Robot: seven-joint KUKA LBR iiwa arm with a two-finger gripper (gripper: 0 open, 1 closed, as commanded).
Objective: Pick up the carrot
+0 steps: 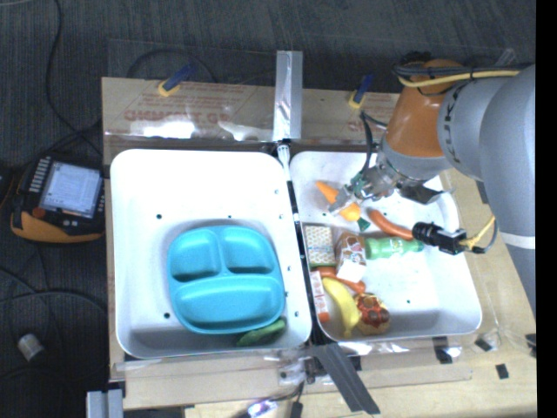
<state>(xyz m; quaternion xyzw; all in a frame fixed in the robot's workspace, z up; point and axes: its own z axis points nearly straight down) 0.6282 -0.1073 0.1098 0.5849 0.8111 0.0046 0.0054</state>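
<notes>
gripper (372, 184) low in right bin (452, 316), finger state cannot tell | carrot (389, 225) just below-right of gripper, beside green bottle (393, 248) | advise: centre over carrot, span its width, avoid bottle

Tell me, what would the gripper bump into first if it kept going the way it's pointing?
Probably the small orange piece just below the gripper in the right bin. The carrot lies a little to the side. Depth is hard to judge from above.

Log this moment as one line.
gripper low in right bin | carrot lying just beside, ungrasped | grip: cannot tell
</notes>
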